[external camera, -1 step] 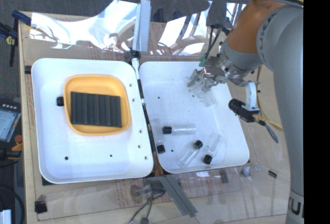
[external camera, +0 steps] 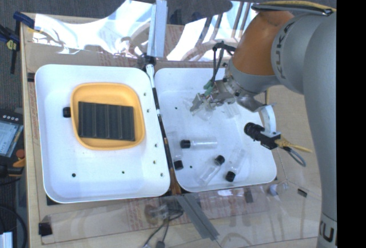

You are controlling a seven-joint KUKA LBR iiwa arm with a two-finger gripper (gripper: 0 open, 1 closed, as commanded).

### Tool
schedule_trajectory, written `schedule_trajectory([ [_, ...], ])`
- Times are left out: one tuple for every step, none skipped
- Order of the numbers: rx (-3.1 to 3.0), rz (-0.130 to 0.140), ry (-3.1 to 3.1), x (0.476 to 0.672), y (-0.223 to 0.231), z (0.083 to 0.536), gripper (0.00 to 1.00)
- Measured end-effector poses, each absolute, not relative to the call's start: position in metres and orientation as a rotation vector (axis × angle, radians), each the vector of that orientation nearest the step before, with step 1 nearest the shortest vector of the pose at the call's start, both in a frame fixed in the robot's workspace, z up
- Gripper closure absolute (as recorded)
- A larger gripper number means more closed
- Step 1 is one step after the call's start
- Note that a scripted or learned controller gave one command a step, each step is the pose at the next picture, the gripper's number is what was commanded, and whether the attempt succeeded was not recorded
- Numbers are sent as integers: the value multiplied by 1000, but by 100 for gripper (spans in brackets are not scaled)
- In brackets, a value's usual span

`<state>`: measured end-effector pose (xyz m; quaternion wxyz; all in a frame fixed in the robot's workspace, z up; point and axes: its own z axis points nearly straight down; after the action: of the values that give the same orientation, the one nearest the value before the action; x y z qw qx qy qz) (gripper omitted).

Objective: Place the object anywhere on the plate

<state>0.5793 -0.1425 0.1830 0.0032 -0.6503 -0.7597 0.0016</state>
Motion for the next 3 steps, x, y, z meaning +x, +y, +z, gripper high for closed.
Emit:
schedule_trajectory([
  [-1745,1,-2613,581,-115,206,100],
  [-1746,1,-2612,581,-116,206,0],
  [-1323,3,-2844,554,-70,204,0],
])
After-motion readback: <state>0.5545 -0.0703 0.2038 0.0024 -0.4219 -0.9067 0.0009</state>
